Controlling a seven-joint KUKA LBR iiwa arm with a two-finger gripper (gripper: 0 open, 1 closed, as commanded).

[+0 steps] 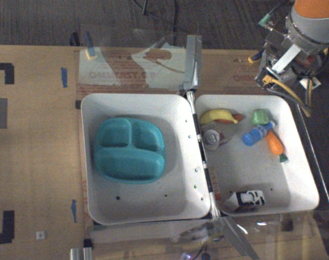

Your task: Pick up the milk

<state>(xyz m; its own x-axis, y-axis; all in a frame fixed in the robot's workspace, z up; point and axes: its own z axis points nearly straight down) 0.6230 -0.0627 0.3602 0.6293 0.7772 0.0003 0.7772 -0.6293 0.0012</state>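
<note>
2 bins; milk at right bin's near edge, well apart from claw; claw's spread seemingly unreadable.

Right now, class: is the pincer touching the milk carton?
Apart. The camera view shows the pincer above the right bin's far rim, while the milk carton lies near its front edge.

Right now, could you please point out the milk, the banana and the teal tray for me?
milk [250,197], camera view, middle of the carton.
banana [218,116], camera view, middle of its curve.
teal tray [130,164], camera view, its large lower compartment.
</note>
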